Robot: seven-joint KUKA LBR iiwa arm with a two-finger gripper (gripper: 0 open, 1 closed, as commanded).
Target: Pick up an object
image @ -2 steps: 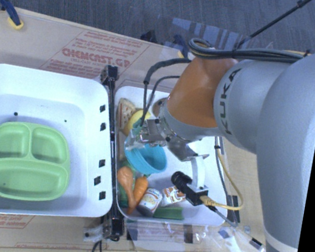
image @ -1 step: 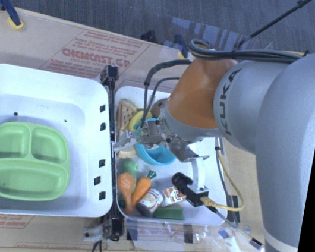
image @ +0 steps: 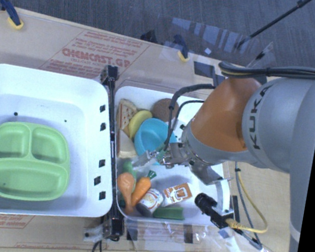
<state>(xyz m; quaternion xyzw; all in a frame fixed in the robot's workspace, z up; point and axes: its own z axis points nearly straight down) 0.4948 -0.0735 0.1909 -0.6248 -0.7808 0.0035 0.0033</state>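
Note:
The right bin (image: 218, 190) holds a jumble of toy food. A blue cup (image: 151, 134) lies near its middle, with a yellow piece (image: 139, 119), a tan cracker-like slice (image: 125, 114) and a brown round thing (image: 162, 108) behind it. Toward the front lie two orange carrots (image: 141, 191), a small can (image: 151, 200), an orange-and-white packet (image: 179, 192) and a green piece (image: 169, 212). My gripper (image: 160, 156) hangs low over the bin, just in front of the blue cup and above the carrots. Nothing is seen held in it.
The left bin (image: 8, 84) holds a green divided plate (image: 29, 161) at its front left. A black clip strip (image: 105, 143) runs between the two bins. My large grey and orange arm covers the right bin's right half.

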